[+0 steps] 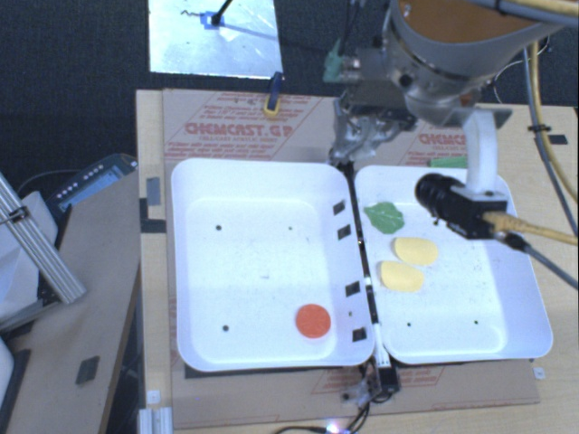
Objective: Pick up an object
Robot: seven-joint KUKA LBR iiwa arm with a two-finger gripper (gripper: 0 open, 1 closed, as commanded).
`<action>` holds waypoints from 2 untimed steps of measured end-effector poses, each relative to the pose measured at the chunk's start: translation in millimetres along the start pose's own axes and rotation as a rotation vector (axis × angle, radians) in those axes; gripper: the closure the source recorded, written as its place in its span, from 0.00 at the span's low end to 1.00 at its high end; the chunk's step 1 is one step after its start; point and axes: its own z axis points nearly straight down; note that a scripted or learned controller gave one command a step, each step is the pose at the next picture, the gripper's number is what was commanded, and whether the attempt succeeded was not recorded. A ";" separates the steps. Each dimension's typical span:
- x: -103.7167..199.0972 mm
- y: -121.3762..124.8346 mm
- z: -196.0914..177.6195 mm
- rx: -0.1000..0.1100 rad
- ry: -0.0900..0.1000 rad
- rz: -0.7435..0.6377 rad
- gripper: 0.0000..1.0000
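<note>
An orange round disc lies in the left bin, near its front right corner. In the right bin lie a green leaf-shaped piece and two yellow oval pieces close together. My gripper hangs at the back edge of the bins, above the seam between them, apart from all the objects. Nothing shows between its fingers.
A black camera unit on a white bracket juts over the right bin's back part. The big grey arm body looms at top right. Another green piece peeks out behind the bracket. Cardboard underlies both bins.
</note>
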 end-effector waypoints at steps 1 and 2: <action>51.1 -6.4 163.4 0.029 -0.011 -0.004 1.00; 64.4 -1.9 23.8 0.000 0.002 -0.002 1.00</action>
